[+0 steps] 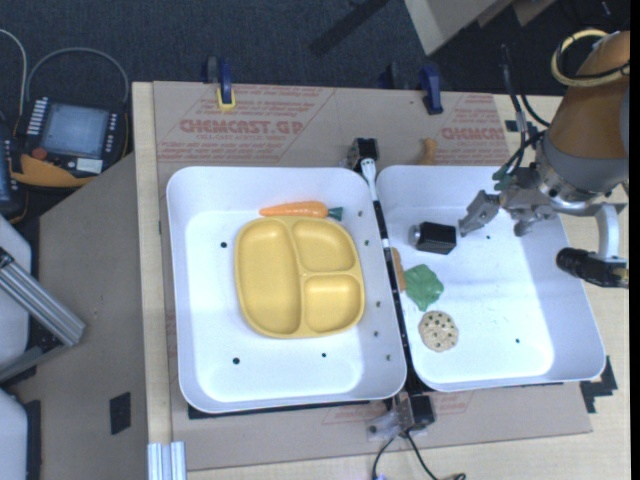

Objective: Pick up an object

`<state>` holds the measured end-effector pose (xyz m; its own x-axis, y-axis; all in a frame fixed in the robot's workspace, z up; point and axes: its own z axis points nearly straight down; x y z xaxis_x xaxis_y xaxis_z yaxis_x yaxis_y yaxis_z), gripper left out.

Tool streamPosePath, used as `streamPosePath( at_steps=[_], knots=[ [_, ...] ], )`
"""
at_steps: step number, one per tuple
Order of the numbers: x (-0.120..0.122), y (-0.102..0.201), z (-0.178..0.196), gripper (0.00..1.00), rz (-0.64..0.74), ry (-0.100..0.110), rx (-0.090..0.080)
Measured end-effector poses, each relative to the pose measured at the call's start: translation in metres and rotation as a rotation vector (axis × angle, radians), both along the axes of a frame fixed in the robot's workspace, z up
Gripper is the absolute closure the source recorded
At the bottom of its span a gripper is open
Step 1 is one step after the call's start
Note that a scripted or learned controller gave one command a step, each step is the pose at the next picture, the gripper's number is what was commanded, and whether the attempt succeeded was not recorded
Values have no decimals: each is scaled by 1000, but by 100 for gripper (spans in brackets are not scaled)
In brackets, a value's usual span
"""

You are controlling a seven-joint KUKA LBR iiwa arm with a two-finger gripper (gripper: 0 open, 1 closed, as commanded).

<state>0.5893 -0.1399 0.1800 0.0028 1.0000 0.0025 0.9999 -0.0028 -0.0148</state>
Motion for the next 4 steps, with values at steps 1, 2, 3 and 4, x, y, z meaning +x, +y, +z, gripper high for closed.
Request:
streamPosePath(
  at_steps=[1, 2, 3, 4],
  knots=[
    [3, 0, 8, 0, 3, -14, -2],
    [0, -10, -46, 0, 2, -8, -1],
    [-1, -9, -99, 0, 2, -9, -1],
    [0, -9, -85, 100, 2, -15, -3]
  ],
)
